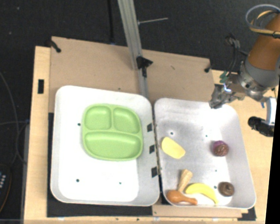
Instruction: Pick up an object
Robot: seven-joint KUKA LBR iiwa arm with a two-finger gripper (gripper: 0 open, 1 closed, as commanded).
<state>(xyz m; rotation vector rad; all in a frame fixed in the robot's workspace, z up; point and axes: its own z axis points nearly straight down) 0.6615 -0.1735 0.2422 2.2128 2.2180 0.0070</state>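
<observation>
Hand (216,103) hovers over the far rim of the right bin (199,115); I can't tell its opening, and I see nothing held. Nearest to it I judge the purple fruit (220,149), lying toward me; the yellow piece (173,148) sits further left.

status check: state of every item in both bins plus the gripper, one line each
gripper: over the right bin's far edge, nothing seen between its fingers
green divided plate: flat in left bin, compartments bare
yellow piece: lying loose in right bin
purple fruit: loose, alone
banana: lying near front rim
tan cone: beside banana
orange piece: at front rim
brown round item: loose, right of banana
</observation>
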